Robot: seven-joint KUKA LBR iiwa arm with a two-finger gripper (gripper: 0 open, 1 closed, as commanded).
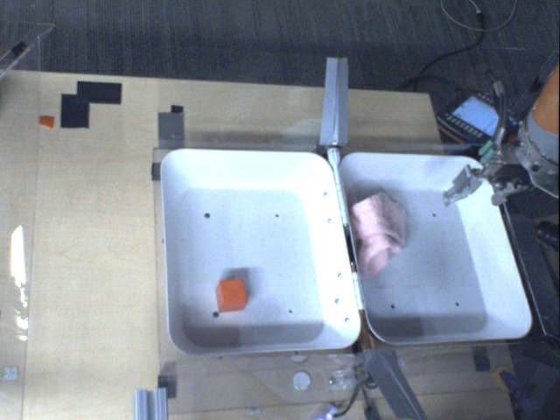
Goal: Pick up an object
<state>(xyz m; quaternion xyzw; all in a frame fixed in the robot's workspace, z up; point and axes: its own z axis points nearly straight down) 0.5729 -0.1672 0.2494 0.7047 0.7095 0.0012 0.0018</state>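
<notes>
Orange block (232, 295) sits near-left in the left bin (188, 234), pink cloth (379, 231) against the right bin's (490, 313) left wall — gripper (461, 185) hovers far-right, fingers apart, empty. Approach stage — next, drop over the cloth.

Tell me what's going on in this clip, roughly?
A robot arm reaches in from the right, its claw over the upper right part of the right bin with nothing between its fingers. A crumpled pink cloth lies against that bin's left wall, apart from the claw. An orange block sits in the left bin, untouched. No object has been picked up yet.
</notes>
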